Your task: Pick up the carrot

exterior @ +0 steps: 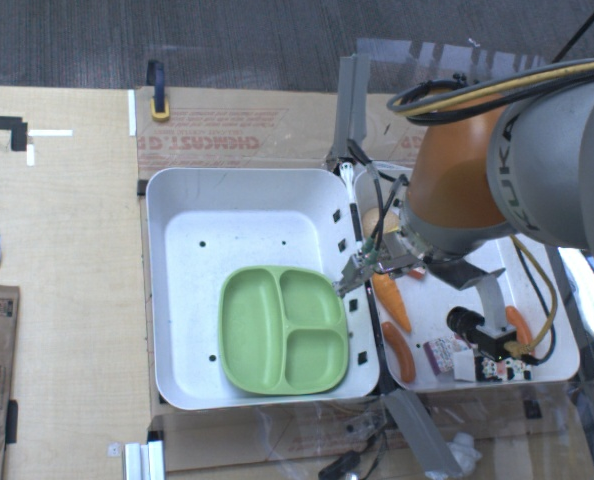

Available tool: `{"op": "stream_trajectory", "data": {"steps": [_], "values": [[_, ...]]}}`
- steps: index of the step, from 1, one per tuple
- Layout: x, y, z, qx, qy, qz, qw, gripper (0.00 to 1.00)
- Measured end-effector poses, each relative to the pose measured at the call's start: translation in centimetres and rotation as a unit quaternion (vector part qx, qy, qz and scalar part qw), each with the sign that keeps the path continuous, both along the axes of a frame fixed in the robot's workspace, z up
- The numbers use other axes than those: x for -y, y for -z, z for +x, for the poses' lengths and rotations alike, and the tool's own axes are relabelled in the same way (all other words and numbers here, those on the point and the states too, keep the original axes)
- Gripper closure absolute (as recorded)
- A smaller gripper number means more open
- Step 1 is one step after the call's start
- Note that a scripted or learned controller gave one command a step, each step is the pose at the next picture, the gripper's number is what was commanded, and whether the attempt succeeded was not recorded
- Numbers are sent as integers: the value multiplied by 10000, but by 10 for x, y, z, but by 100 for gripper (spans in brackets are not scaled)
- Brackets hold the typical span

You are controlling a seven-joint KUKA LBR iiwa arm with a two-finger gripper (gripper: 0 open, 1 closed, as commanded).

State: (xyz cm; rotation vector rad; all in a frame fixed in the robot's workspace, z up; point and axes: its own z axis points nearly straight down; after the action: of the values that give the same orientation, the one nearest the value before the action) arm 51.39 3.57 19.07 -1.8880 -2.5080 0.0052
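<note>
Zero lift so far: carrot (pixel 392 302) lies in right bin (pixel 562 353), hand (pixel 375 261) just above it, grip state unclear.

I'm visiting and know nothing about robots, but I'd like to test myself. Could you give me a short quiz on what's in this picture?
1. True or false: the green divided plate lies in the left bin.
2. Which bin holds the carrot? A) left B) right
3. The arm's band above the wrist is coloured ____.

Key: 1 true. 2 B; the carrot lies near the right bin's left wall, just below the gripper. 3 orange.
</note>
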Motion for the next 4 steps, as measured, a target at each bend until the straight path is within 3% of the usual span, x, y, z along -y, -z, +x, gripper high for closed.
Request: {"op": "stream_trajectory", "data": {"steps": [1, 2, 3, 4], "values": [[11, 0, 58, 8, 231, -6, 9997, 0], [-8, 0, 40, -5, 1643, -13, 9864, 0], [173, 52, -5, -1, 2236, -5, 9747, 0], [131, 100, -23, -5, 2034, -1, 9791, 0]]}}
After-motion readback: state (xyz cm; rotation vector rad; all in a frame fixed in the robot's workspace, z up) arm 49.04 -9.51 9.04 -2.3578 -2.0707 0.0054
